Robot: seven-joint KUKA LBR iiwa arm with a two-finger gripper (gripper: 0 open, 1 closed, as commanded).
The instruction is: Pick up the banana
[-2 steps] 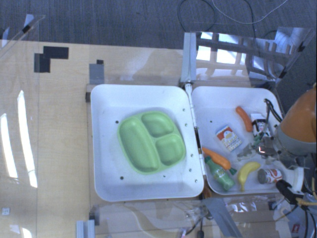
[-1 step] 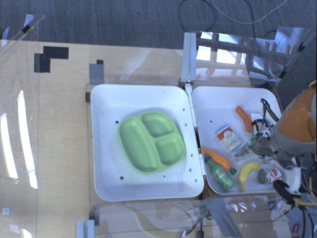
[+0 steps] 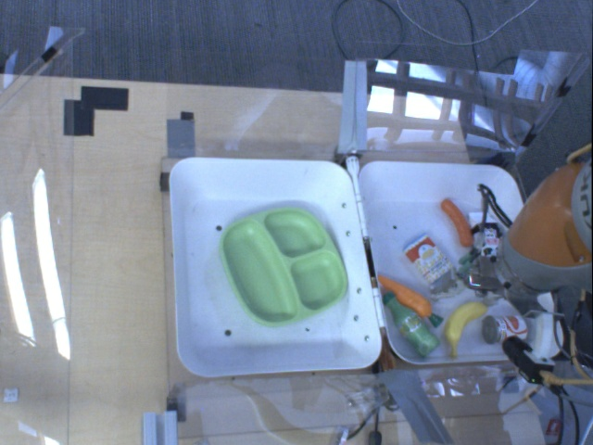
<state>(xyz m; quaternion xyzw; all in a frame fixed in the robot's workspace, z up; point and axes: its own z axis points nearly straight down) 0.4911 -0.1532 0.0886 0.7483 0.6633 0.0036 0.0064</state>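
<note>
The yellow banana [image 3: 462,322] lies curved near the front edge of the right bin [image 3: 408,185], between a green bottle [image 3: 413,326] and a small red-and-white can [image 3: 506,328]. My gripper [image 3: 475,273] hangs over the right bin just behind the banana, beside a small printed box [image 3: 428,258]. The arm's grey body and orange band [image 3: 554,222] cover the bin's right side. Nothing yellow shows at the gripper.
The right bin also holds an orange carrot [image 3: 406,294] next to the bottle and a red sausage [image 3: 455,221] at the back. A green divided plate [image 3: 283,266] sits in the left bin [image 3: 199,202]. Cables trail near the arm at the front right.
</note>
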